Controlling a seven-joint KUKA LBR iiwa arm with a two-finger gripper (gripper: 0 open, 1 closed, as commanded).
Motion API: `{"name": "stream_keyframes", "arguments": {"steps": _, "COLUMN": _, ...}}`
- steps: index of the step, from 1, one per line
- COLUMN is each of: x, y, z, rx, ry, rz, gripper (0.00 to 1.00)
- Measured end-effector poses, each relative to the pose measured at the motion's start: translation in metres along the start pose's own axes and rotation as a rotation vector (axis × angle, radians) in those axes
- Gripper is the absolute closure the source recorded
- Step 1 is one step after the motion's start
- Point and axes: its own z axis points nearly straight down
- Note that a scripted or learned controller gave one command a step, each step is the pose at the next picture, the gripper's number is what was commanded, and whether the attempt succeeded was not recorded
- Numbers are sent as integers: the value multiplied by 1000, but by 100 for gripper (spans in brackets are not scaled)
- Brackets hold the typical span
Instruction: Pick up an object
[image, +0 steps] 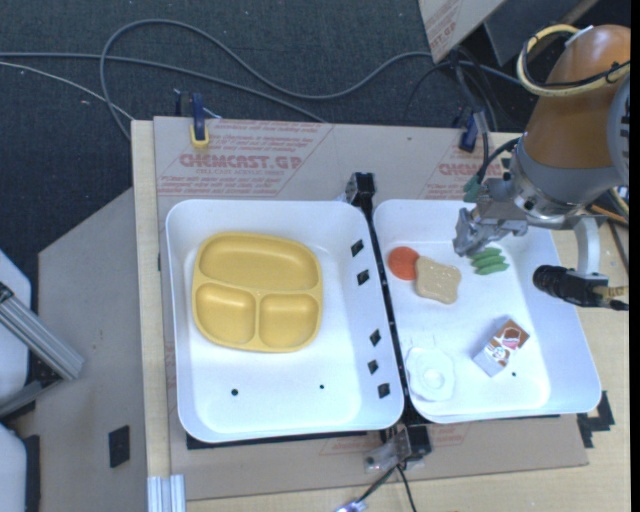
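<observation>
1. The gripper (474, 240) hangs low over the right bin (560, 385); from here I can't tell how it is set.
2. The green toy (490, 262) lies just at its four o'clock, apparently touching or nearly so.
3. It looks light, small and slick, so I'd pinch it across the narrow middle.
4. At the gripper's eight o'clock sit a tan slice (438, 281) and a red disc (403, 263).
5. The arm (570, 110) comes in from two o'clock, wrist bent steeply downward.

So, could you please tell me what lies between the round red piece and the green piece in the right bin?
In the camera view, the tan bread-shaped slice sits between the round red piece and the green piece, slightly nearer the camera.
</observation>
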Motion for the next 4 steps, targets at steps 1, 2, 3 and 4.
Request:
{"name": "stream_keyframes", "arguments": {"steps": 1, "x": 56, "y": -19, "z": 0, "rx": 2, "ry": -1, "rz": 0, "gripper": 100}}
{"name": "stream_keyframes", "arguments": {"steps": 2, "x": 98, "y": -26, "z": 7, "rx": 2, "ry": -2, "rz": 2, "gripper": 100}}
{"name": "stream_keyframes", "arguments": {"steps": 3, "x": 142, "y": -40, "z": 8, "rx": 2, "ry": -1, "rz": 1, "gripper": 100}}
{"name": "stream_keyframes", "arguments": {"steps": 4, "x": 140, "y": -40, "z": 8, "rx": 1, "ry": -3, "rz": 6, "gripper": 0}}
